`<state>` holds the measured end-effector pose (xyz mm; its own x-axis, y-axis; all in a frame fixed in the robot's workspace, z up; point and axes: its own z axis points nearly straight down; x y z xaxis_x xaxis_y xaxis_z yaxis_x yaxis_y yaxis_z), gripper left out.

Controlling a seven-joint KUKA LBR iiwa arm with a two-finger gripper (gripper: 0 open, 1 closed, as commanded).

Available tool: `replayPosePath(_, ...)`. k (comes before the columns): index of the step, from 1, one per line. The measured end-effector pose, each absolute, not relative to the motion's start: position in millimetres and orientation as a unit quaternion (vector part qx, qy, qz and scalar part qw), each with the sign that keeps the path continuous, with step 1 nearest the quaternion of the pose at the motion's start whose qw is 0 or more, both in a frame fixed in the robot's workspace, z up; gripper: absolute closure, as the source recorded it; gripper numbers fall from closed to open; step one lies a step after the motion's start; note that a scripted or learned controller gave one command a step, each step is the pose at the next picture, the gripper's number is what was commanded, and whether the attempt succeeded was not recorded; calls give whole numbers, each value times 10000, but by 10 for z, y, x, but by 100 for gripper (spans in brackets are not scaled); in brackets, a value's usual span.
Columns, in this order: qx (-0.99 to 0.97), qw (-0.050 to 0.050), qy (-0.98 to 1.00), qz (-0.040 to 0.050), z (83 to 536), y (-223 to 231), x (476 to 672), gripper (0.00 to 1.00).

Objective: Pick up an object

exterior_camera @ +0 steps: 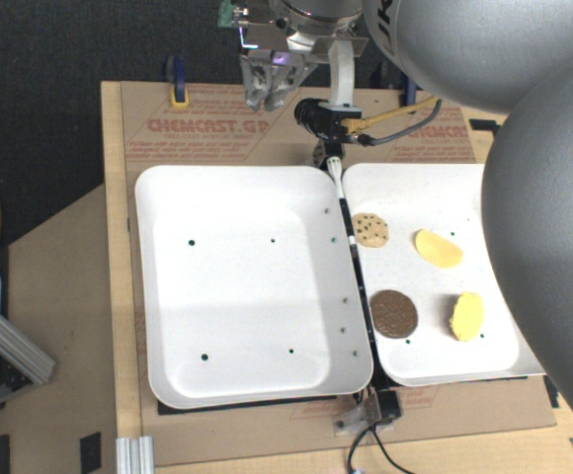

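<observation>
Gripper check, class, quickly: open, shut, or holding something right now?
Gripper: cannot be told from this view; it hangs beyond the bins' far edge.

Grey arm point(504, 38) reaching from right, orange band up top; gripper point(270, 85) pointing down.

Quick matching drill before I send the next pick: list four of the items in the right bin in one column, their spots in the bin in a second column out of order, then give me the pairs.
Things:
1. chocolate chip cookie
2. dark brown cookie
3. upper yellow piece
4. lower yellow piece

Places in the right bin:
A. near edge, beside the divider between the bins
B. far side, beside the divider
C. near edge, away from the divider
D. middle of the bin, to the right of the speckled cookie

Pairs: 1-B, 2-A, 3-D, 4-C
</observation>
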<state>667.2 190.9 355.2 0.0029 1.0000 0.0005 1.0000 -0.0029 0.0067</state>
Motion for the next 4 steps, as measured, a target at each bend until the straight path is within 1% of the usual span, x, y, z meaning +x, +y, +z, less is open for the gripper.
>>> replayPosePath(1, 7061, -24, 7081, -32, 2814, 2263, 6547, 100)
replayPosePath(2, 7077, 21, 7065, 31, 3363, 2021, 6674, 100)
replayPosePath(3, 7076, 25, 7066, 36, 3954, 1813, 6669, 100)
replayPosePath(4, 7058, -22, 7084, -30, 3209, 2269, 6652, 100)
